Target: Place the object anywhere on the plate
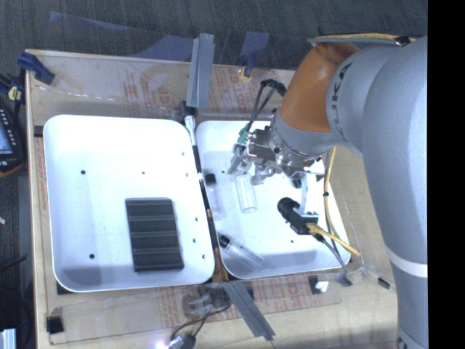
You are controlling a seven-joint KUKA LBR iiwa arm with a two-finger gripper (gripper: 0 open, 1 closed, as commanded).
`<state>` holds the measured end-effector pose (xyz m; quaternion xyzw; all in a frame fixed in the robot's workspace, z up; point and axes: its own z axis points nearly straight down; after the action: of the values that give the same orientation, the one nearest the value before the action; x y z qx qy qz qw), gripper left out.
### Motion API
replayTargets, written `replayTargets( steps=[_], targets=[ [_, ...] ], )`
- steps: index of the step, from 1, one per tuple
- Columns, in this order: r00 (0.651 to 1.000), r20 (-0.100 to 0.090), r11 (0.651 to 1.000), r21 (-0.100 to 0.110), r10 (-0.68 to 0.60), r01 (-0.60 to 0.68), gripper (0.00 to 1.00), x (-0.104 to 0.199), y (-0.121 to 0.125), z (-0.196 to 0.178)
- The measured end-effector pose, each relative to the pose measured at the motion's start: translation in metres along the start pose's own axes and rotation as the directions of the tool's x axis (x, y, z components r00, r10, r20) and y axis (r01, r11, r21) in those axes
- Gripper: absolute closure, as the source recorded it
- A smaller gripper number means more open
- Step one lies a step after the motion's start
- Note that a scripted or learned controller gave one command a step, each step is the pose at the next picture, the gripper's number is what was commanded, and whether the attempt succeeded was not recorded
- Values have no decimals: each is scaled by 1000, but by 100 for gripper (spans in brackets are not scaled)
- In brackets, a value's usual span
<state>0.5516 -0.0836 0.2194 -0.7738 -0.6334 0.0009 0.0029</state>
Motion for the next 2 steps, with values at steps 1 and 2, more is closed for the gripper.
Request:
replayTargets(
  steps=[1,2],
  targets=[
    [975,2,975,2,223,-223,100,89,-16,30],
    [929,4,929,2,370,-370,100,130,-104,30]
  ],
)
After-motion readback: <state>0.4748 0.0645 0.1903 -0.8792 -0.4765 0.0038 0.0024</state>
